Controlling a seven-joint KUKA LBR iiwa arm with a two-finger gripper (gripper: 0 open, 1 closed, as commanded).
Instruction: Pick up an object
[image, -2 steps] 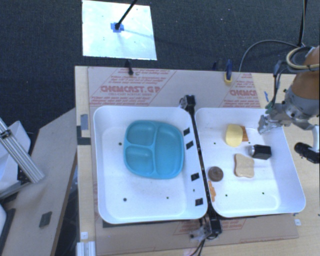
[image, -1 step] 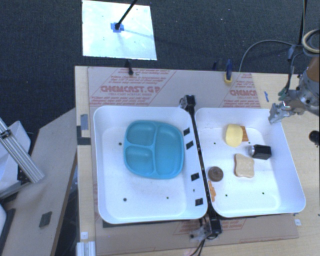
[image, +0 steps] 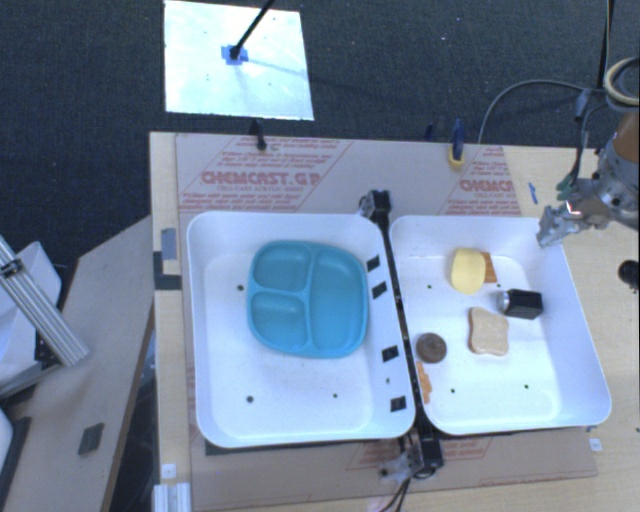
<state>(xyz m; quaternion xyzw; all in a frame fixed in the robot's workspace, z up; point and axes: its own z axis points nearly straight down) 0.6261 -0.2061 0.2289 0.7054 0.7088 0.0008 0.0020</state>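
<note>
Dark carpet surrounds my bench, and on it a protective sheet printed with red lettering (image: 262, 180) carries two shallow white bins side by side. My gripper (image: 556, 225) hangs just outside the far right corner of the right bin (image: 575, 395), above the bench rather than over anything I could take. Whether it is spread or closed I cannot tell; it is small and blurred at the frame's edge, and I see nothing caught in it.

So the pick is not yet done, by my reading. Every candidate lies flat on the bin floor, and reaching in, descending and closing are all left.

The right bin has my choices. A yellow rounded piece (image: 467, 271) with an orange slab (image: 489, 268) touching its right side sits toward the far edge. A small black block (image: 522, 303) lies just nearer, close to the right wall. Just beside it on the left is a tan bread-like slice (image: 488, 333), flat with a rounded top. A brown disc (image: 431, 348) rests near the divider, with an orange sliver (image: 424, 381) just nearer the front edge.

The left bin (image: 215, 400) carries a blue divided plate (image: 307, 298), wide and low, probably awkward for me. The black block is closest to me and looks the easiest to take.
</note>
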